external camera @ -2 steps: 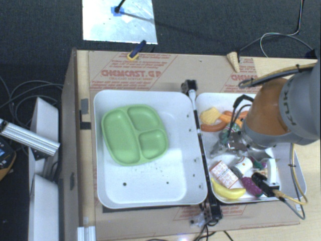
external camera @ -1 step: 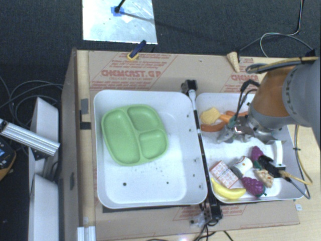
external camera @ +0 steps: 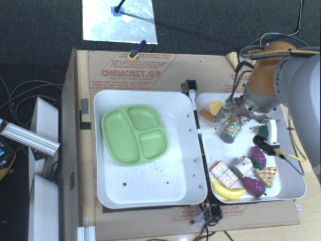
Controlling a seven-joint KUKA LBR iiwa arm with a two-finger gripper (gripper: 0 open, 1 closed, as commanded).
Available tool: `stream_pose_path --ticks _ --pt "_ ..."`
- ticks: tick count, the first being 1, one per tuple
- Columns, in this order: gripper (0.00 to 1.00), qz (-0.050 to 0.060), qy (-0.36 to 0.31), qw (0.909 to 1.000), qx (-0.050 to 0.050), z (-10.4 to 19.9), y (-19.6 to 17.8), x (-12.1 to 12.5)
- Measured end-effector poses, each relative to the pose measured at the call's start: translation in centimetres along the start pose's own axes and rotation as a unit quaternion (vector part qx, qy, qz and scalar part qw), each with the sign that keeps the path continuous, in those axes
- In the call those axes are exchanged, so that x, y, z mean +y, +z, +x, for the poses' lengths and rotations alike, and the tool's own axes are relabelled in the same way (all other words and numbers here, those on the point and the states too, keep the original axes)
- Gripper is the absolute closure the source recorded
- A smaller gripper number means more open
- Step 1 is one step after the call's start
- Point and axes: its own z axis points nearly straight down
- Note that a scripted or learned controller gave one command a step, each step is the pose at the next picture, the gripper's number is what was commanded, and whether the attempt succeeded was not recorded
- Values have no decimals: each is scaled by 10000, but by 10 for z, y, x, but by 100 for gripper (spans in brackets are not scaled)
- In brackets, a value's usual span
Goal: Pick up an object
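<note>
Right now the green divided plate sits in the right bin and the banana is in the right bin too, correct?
Not quite. The camera view shows the green plate in the left bin; it is the banana that lies in the right bin, at its near edge.

Glossy white plastic bins; matt green, seemingly plastic, tray.
</note>
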Motion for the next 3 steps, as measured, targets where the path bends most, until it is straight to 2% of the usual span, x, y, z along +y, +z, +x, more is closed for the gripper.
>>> stream_pose_path --ticks 1,2,3 --pt "0 219 56 9997 13 24 5 23" --pt "100 183 29 9998 16 25 -6 25" --pt "0 215 48 9998 -32 19 -7 23"
